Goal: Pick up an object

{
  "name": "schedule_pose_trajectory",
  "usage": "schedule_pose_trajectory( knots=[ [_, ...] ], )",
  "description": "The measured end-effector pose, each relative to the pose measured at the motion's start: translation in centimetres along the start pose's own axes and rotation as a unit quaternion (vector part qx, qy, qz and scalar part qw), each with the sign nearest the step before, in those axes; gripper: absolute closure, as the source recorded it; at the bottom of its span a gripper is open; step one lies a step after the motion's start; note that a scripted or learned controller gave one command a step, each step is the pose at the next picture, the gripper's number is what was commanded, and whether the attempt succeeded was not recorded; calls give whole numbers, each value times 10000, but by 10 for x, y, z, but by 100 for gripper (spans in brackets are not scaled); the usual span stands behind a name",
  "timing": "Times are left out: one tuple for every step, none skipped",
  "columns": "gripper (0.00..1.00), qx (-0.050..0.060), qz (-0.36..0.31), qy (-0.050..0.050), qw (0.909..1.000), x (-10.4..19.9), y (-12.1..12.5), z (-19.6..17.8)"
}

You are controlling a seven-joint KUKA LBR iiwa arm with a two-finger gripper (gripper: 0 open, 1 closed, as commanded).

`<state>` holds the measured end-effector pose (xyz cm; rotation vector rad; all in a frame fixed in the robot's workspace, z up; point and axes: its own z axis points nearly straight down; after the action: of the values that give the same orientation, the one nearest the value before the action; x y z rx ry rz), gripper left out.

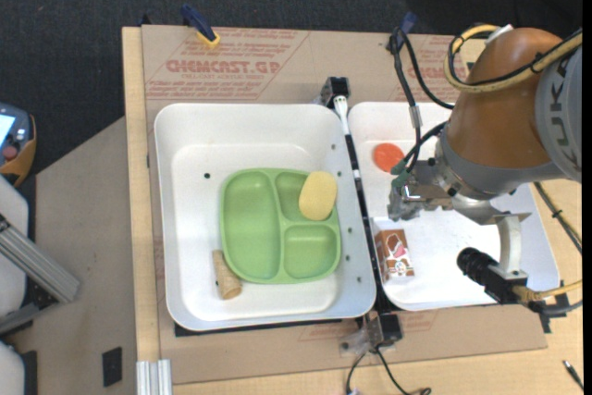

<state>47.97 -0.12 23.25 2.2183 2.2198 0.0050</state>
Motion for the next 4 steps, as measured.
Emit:
schedule_pose_trajectory(
  knots=[
    [100, 0, -31, 5, 10000, 71, 86, 26],
    [100, -23, -44, 28, 10000, 143, 74, -57],
    [100, 68, -38, 5, 10000, 222, 65, 13],
    [100, 38, 11, 6, 10000, 196, 14, -33]
  ],
)
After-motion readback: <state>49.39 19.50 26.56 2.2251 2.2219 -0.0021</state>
